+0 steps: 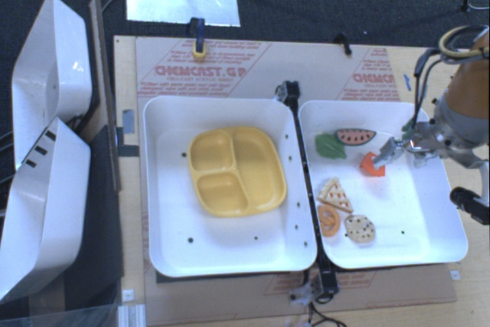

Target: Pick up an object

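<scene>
Red toy piece [373, 165] lies in the right bin [440, 245], toward the upper middle of that bin, right of centre in the frame. The gripper [389, 152] sits at the piece's upper right edge, touching or nearly touching it; whether the jaws are apart or closed cannot be told at this angle, and the piece is not seen between them, so no hold is recorded. Other items in the same bin: a green leaf [330, 145] and a watermelon slice [356, 136] toward its upper left, and a sandwich wedge [334, 194], a pretzel [329, 220] and a cookie [359, 228] at its lower left. All stand apart from the red piece. The left bin [172, 241] carries a yellow divided plate [236, 170] at frame centre. Risks, as judged: the gripper appears offset to one side of the piece rather than centred over it, so closing there could pinch only an edge or push the piece aside. The piece looks small and low, which may let it slip out on lifting. A sideways push could send it toward the watermelon slice and the leaf.
</scene>
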